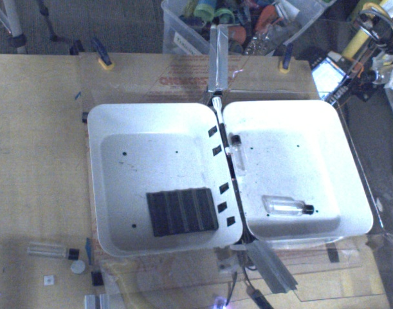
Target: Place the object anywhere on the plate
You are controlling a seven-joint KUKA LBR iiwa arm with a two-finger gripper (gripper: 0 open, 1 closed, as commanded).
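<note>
A clear bottle [287, 206] is seen lying in the right bin [325, 124]; a dark ridged plate [182, 211] lies left of it, in the left bin [106, 124].

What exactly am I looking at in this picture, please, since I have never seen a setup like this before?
This is a single picture from a camera fixed above a wooden workbench, looking down at a slant. On the bench sit two shallow white bins side by side. The left bin holds a dark, ribbed rectangular slab, which seems to be the "plate" of the task. The right bin holds two small clear vials with dark caps: one lying near the front, another close to the divider between the bins. One of these is presumably the object to be moved onto the plate. A robot arm normally reaches in from the right to do that. More vials and caps lie on the bench at the lower left, and a clear tub of colourful items stands behind the bins.
</note>
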